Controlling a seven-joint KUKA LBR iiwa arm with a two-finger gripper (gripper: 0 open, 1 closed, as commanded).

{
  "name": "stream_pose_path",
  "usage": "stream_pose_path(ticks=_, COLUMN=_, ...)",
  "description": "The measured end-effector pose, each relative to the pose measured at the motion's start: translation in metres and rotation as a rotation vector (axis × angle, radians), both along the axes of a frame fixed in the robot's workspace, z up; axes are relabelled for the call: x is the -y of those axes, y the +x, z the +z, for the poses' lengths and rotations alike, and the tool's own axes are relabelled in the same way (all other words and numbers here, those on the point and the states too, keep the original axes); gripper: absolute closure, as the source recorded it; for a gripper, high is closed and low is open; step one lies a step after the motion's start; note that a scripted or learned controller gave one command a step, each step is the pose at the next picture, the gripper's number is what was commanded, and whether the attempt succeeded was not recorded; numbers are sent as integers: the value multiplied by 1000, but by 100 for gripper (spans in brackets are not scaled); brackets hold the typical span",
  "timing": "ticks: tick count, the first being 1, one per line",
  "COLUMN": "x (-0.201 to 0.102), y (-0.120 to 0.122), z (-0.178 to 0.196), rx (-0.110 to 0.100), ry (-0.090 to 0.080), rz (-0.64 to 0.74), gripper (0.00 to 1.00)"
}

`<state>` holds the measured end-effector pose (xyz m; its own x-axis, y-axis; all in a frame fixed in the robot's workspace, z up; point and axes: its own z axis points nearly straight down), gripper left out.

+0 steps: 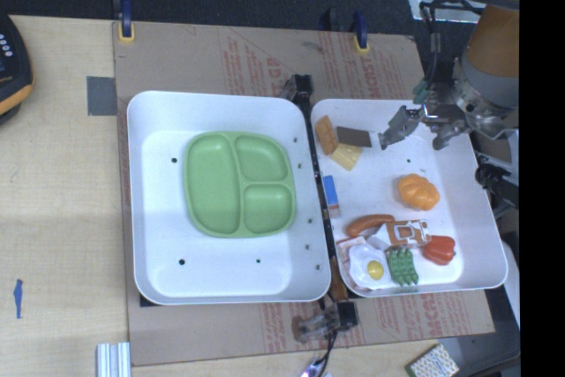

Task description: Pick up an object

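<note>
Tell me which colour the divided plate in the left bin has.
Light green; the divided plate shows in the camera view.

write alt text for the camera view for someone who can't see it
A grey robot arm's end effector hovers over the right white bin of toy food, near an orange pepper and a sausage. The left bin holds a green divided plate.

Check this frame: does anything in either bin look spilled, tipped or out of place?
Nothing looks spilled or damaged. The green divided plastic plate lies flat in the left white bin. One oddity: the small blue block sits hard against the right white bin's left wall, an awkward spot for the tool.
</note>
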<state>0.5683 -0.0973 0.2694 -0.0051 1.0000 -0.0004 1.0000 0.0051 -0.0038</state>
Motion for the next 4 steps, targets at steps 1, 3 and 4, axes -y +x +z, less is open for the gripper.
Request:
stream_pose_path(ticks=1, x=55, y=-5, z=-73, rx=-7, ry=-2, rz=-5, gripper=0)
stream_pose_path(ticks=3, x=72, y=-14, z=-167, rx=-1, ry=-2, rz=2, gripper=100)
stream_pose_path(ticks=4, x=31, y=-50, z=-76, rx=4, ry=2, rz=1, gripper=100)
